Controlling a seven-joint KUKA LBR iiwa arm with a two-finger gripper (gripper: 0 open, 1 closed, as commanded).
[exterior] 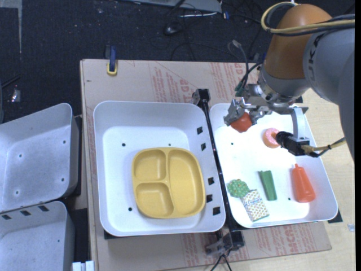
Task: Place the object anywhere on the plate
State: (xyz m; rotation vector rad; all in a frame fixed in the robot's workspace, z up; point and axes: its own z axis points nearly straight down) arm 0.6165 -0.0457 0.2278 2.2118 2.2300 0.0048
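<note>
A yellow plate (168, 182) with three compartments lies in the left bin (113, 123). My gripper (243, 116) hangs over the back left part of the right bin (327, 202), shut on a small red object (242, 123) that shows between its fingers. The red object is above the bin floor, to the right of the divider between the bins and well away from the plate.
The right bin also holds a pink and orange round piece (271, 137), an orange bottle-shaped toy (303, 183), a green stick (268, 184), a green leafy piece (237, 188) and a small patterned packet (255, 205). Black clips (210, 151) line the divider.
</note>
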